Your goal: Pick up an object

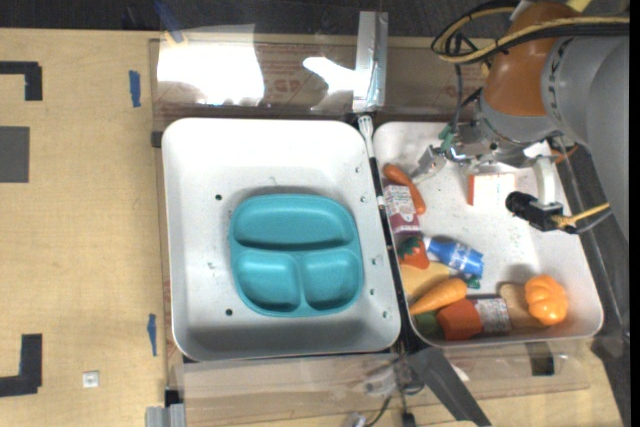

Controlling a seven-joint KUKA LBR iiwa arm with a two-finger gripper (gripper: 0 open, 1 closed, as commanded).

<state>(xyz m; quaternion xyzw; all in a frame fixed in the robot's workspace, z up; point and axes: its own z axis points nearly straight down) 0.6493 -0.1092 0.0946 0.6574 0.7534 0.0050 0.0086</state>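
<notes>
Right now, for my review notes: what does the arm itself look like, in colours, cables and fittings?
The arm is smooth grey with a rounded orange band above the wrist. Black and yellow cables loop beside the band. Below it the gripper is a cluster of small metallic parts. A black fitting with a yellow-tipped lead juts out beneath the arm, over the right bin.

I cannot read any text; the small bottle (401, 207) has a label, but too blurred.

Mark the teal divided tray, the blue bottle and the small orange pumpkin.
teal divided tray (295, 217), camera view, on the long upper compartment.
blue bottle (456, 254), camera view, on its body.
small orange pumpkin (546, 298), camera view, on its rounded top.
</notes>
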